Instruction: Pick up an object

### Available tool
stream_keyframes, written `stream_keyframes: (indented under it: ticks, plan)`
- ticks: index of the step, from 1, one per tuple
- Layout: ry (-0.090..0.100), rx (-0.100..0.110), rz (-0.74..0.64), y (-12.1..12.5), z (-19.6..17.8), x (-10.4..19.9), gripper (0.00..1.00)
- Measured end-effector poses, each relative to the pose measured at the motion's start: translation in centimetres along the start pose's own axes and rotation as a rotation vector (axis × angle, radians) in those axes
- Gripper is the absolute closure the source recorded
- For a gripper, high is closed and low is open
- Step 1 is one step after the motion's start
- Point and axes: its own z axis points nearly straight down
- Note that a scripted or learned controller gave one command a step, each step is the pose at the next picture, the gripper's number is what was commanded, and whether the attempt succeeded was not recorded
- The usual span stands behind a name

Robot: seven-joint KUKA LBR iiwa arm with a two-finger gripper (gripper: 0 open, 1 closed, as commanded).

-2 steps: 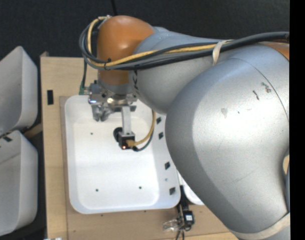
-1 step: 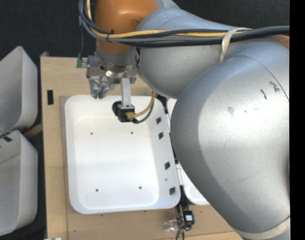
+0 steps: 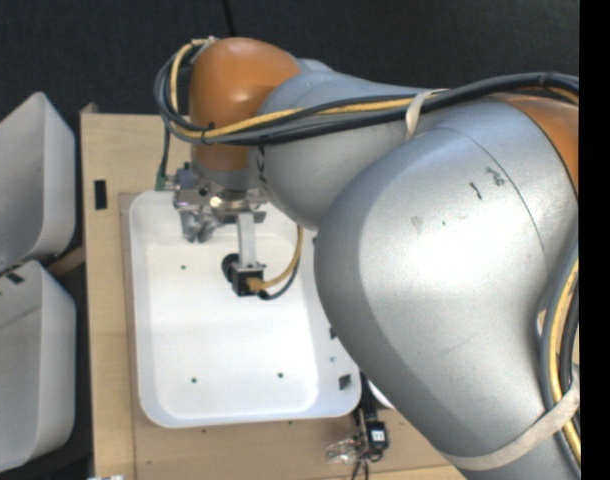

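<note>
**Object hidden, gripper low in the bin's corner**

We cannot make out the object. If one is there, it lies hidden under the gripper (image 3: 203, 226) or beneath the arm (image 3: 455, 268), which covers the right side of the bin (image 3: 135, 308). Its weight, stiffness and surface are therefore unknown to us. We would treat it as light and possibly slippery, and take hold across its narrowest part, near its middle, once it is found.

The gripper hangs low in the bin's upper left corner, close to the back wall, in the upper middle of the frame. We cannot tell whether it is wide or narrow, nor whether it holds anything. The white floor below it, toward the lower middle of the frame, carries a few dark specks (image 3: 192, 378), too small to name. The bin sits on a pale wooden bench (image 3: 110, 298), and the arm's orange band (image 3: 235, 78) rises just above the gripper.
</note>
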Motion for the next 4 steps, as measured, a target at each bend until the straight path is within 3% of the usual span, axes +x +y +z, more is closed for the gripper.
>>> stream_keyframes:
  ticks: [1,2,4]
  plan:
    - [0.0,0.003,0.001,-6.0,5.5,-3.4,1.0]
    - [0.003,-0.001,-0.005,-11.3,5.2,1.2,1.0]
    - [0.002,-0.002,0.004,-15.0,5.3,0.9,1.0]
